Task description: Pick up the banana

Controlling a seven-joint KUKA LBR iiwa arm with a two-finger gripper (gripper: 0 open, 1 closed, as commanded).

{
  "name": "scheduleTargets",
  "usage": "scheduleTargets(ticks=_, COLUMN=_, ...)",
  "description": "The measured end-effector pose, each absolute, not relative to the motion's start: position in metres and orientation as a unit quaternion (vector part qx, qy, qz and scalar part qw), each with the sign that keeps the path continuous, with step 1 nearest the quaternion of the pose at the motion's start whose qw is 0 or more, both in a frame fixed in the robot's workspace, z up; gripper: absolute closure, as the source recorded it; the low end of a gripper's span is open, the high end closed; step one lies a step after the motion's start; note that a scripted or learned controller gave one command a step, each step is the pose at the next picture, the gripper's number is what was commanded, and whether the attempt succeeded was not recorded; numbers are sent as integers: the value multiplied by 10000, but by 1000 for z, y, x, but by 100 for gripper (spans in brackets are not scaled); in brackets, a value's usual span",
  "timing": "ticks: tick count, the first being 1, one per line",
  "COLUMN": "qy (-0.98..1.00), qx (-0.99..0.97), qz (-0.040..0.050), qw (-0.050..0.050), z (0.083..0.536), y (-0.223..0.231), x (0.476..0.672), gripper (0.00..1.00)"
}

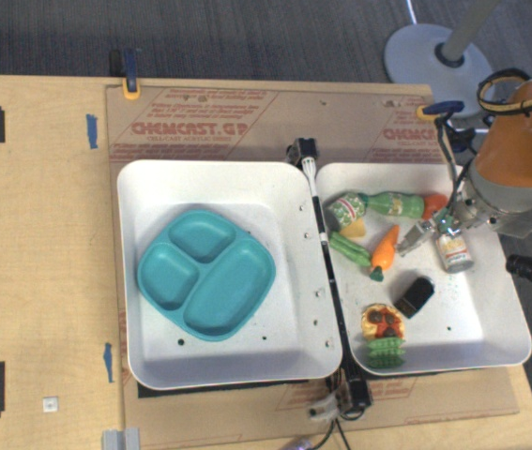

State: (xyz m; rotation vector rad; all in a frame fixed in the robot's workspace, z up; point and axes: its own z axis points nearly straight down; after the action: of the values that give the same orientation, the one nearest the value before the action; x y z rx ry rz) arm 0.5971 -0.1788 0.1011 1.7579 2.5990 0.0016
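A small yellow piece [354, 227] shows in the right bin [491, 340], tucked under the label end of a green bottle [378, 204]; it may be the banana, mostly hidden. The arm comes in from the right with its orange band [517, 148] over the bin's far right corner. My gripper [437, 227] hangs low over the bin's upper middle, right of the yellow piece and just past the bottle's red cap end. A small clear bottle [454, 251] lies right beside it. Nothing is seen held.
The right bin also holds an orange carrot [385, 248], a green vegetable [349, 247], a black block [415, 295], a round red and yellow item [383, 322] and a green piece [386, 351]. A teal divided plate [206, 273] lies in the left bin [144, 195].
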Motion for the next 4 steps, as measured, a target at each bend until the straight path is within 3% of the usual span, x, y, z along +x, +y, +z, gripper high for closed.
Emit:
scheduleTargets(ticks=1, qy=8137, qx=5813, qz=11, qw=15, z=130, y=-153, x=668, gripper=0)
scheduleTargets(ticks=2, qy=8186, qx=5743, qz=9, qw=26, z=87, y=-110, x=598, gripper=0)
scheduleTargets(ticks=3, qy=6132, qx=7899, qz=7, qw=10, z=185, y=-65, x=632, gripper=0)
scheduleTargets(ticks=4, qy=4295, qx=9031, qz=-16, qw=-21, z=202, y=7, x=544, gripper=0)
